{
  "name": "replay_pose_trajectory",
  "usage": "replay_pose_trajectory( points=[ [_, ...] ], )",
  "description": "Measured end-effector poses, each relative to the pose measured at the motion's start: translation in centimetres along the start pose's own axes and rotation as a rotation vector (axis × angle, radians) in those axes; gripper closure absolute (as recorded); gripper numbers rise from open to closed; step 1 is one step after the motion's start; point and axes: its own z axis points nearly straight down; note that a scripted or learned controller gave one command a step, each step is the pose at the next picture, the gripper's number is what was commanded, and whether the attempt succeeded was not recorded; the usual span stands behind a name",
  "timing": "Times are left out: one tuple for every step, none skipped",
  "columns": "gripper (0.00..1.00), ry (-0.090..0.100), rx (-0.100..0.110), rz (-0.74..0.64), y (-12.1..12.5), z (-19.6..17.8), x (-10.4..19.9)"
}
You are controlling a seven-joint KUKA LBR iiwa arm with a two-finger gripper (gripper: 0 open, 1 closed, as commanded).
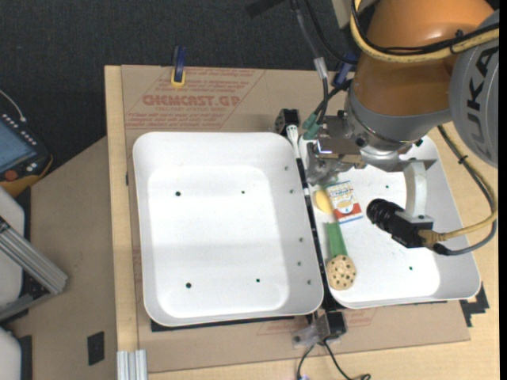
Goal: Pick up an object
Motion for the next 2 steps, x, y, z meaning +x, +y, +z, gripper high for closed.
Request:
replay_pose_trajectory(
  points=[
    [1.0,0.0,0.008,0.008,-2.3,4.4,-5.7],
    [1.0,0.0,0.005,0.006,-3.2,7.2,-9.6]
  ],
)
